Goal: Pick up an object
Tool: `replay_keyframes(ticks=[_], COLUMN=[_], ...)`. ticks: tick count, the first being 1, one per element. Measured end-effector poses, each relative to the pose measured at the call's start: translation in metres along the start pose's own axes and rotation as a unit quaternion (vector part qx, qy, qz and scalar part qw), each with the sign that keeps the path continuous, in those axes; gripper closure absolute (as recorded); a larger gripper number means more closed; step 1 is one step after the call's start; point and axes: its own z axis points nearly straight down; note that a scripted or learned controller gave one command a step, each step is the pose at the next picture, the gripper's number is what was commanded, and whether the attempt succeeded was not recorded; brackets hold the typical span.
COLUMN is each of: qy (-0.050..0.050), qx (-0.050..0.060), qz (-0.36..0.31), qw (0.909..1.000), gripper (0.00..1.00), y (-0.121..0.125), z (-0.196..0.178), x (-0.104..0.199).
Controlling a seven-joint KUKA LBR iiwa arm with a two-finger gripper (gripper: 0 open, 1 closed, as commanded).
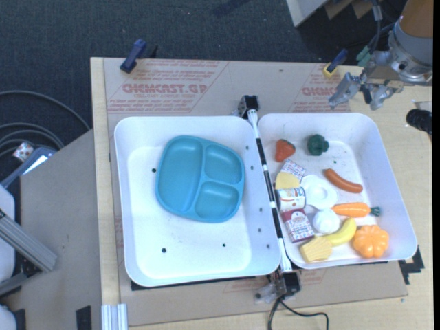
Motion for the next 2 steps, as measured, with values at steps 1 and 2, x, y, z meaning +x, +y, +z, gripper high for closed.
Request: replay_keyframes(ticks=[1, 2], qy=[0.000, 0.001], qx=[0.001, 0.002], qz=[0.001, 0.000], qw=[1.0000, 1.0000], gripper=[0.00, 0.00], y=[0.001, 0.012], z=[0.130, 0.198], x=[-0.018, -0.019])
